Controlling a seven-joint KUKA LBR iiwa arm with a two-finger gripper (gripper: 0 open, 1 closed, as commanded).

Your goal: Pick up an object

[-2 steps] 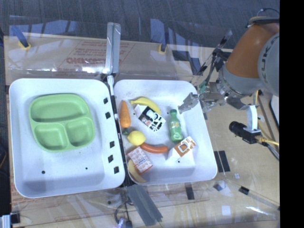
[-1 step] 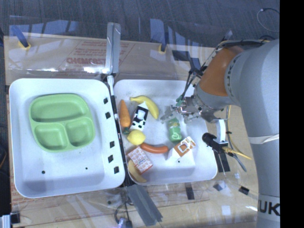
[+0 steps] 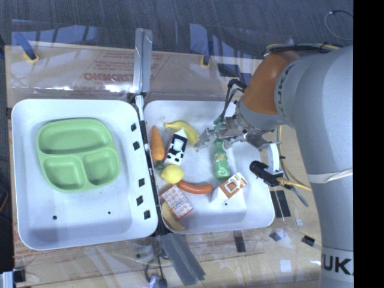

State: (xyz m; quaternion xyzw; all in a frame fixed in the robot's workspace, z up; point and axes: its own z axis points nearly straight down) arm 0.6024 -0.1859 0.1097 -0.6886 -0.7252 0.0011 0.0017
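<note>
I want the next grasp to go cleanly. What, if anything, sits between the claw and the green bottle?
Nothing visible does. The claw hangs right at the top end of the green bottle in the right bin; the banana and cow-patterned carton lie off to one side.

My grey arm point(image 3: 318, 119) reaches in from the right, orange band up, hand point(image 3: 219, 135) angled down and leftward.

In the right bin point(image 3: 259, 216), bare floor lies open along the far wall and right side, while the carrot point(image 3: 157, 144), banana point(image 3: 183, 128), lemon point(image 3: 172, 173) and green bottle point(image 3: 221, 159) crowd its left and middle.
</note>
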